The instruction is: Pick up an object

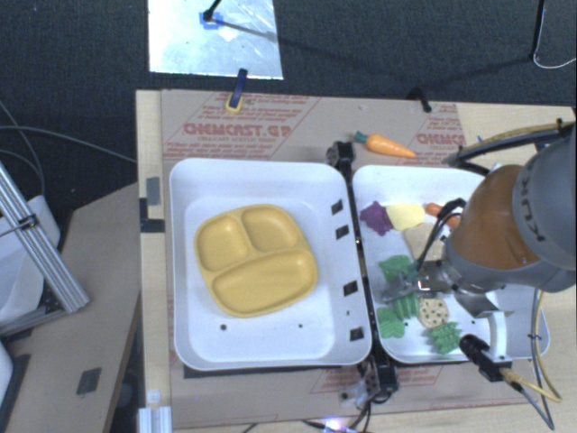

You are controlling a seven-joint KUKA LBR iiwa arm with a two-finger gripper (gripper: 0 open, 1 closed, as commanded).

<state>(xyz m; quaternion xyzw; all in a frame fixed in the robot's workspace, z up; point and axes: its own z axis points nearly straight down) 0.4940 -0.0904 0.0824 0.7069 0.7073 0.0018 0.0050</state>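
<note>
The right bin holds several toy food pieces: a purple piece, a pale yellow piece, green leafy pieces, a speckled cookie and a green piece. My gripper reaches in from the right and sits low over the green leafy pieces, near the bin's left wall. The arm's wrist covers the bin's right part. I cannot see anything held.
The left bin holds a yellow divided plate. A toy carrot lies on the cardboard behind the right bin. A black divider with clips runs between the bins. A silver sheet lies at the far back.
</note>
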